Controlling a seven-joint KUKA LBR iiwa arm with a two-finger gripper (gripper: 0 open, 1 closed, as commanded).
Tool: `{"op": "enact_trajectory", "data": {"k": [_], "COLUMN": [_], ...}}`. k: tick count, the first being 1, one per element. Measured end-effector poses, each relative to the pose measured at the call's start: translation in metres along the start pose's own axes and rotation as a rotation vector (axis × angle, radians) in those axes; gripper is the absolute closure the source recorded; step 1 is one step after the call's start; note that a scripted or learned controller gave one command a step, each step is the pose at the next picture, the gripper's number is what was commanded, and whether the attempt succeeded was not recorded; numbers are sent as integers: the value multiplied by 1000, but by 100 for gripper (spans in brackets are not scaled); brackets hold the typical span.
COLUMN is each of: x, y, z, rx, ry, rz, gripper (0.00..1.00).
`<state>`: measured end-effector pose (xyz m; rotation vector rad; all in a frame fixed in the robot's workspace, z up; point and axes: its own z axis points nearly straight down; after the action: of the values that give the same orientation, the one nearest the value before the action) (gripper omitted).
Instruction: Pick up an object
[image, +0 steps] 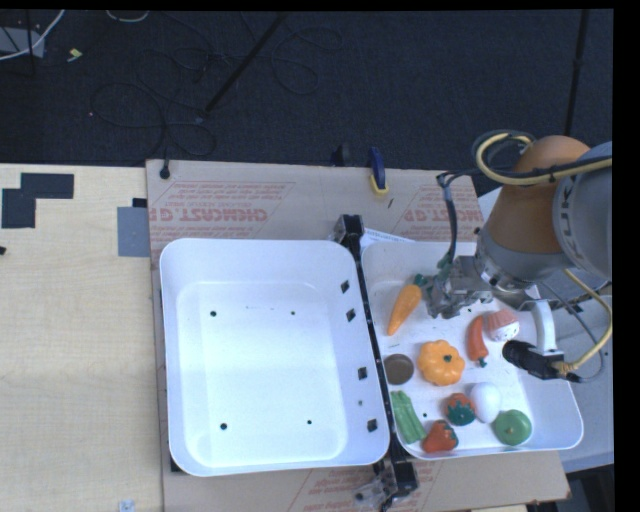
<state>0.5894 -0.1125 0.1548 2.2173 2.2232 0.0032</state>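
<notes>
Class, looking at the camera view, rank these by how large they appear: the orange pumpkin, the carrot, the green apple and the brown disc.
1. Orange pumpkin and carrot: too close to call, one round, one long and thin.
2. Green apple.
3. Brown disc, smallest.

A brown cardboard sheet (250, 200) with red print lies on the pale wooden tabletop (70, 350), under both bins; a blue clamp (377, 170) grips its far edge at twelve o'clock; dark grey patches (132, 230) mark the wood at nine o'clock; black cables (200, 70) loop across the dark floor (400, 80) beyond, toward eleven o'clock.
</notes>
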Motion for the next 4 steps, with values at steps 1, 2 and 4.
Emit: {"op": "enact_trajectory", "data": {"k": [1,2,4], "x": [10,-106,-4], "y": [-58,4,56], "z": [42,10,-385], "rx": [-9,-4,-11], "ry": [-2,-6,-3], "rz": [3,5,-2], "gripper": [100,100,100]}}
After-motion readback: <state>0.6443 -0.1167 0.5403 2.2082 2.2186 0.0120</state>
